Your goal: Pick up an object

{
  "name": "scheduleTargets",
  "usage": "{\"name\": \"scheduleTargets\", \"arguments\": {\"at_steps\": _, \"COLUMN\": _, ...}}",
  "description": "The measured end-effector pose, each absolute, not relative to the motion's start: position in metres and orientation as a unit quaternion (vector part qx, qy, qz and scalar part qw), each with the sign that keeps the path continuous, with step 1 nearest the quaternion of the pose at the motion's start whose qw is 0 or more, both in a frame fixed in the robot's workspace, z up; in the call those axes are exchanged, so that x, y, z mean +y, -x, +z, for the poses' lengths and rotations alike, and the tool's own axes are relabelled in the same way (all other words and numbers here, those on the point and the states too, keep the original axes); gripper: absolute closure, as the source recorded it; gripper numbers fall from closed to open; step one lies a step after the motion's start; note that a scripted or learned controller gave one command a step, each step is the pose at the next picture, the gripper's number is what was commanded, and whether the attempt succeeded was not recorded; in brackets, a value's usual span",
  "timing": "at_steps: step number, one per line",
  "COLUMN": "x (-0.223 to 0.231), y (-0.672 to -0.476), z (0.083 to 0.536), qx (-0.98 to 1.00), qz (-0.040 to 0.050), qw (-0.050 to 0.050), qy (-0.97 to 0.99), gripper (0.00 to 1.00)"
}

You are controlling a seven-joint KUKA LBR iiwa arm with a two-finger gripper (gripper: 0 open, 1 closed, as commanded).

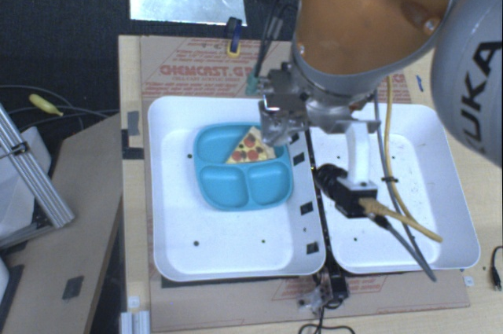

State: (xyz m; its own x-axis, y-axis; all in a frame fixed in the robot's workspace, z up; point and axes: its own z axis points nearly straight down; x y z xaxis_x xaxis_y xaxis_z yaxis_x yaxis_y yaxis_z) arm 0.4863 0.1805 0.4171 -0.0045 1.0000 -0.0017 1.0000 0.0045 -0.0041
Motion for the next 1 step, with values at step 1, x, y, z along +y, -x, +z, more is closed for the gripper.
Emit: {"name": "scheduleTargets", "arguments": {"at_steps": 1, "x": 0.2021, "y": -0.5059, "z": 0.4158, "qx": -0.709, "qz": -0.0012, "qw": -0.001, "qy": 0.705, "gripper": 1.0}}
